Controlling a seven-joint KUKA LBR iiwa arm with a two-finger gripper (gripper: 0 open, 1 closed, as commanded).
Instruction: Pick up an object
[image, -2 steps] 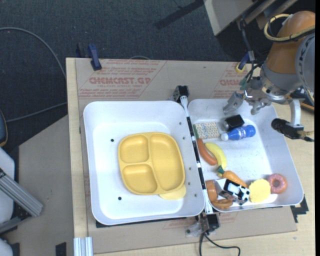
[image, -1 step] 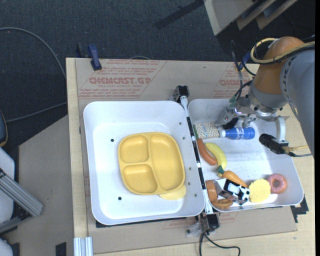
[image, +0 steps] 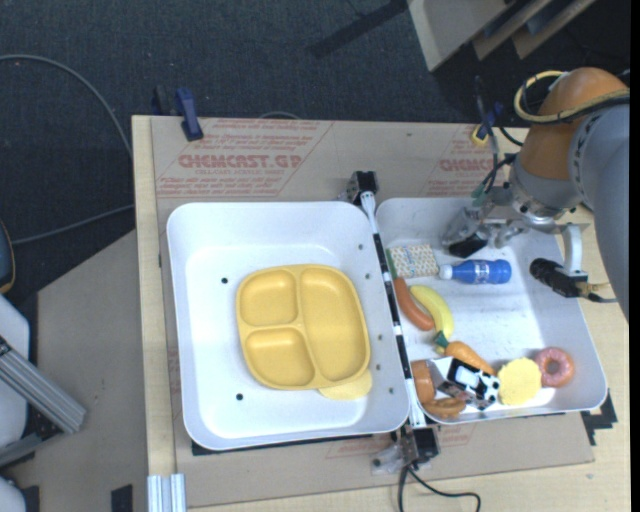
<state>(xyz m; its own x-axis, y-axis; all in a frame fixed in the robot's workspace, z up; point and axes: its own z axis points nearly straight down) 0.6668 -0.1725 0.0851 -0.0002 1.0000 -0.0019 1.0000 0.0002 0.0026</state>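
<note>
Toys crowd the right bin (image: 575, 345), left bin (image: 200, 330) holds a yellow tray (image: 300, 325); tool (image: 482, 232) state unclear.

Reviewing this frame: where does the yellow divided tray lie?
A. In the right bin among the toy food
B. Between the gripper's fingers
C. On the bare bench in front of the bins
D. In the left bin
D: the yellow divided tray lies flat inside the left bin, apart from the toy food in the right bin.

Two white bins (image: 190, 300), one yellow tray (image: 300, 325)
</note>
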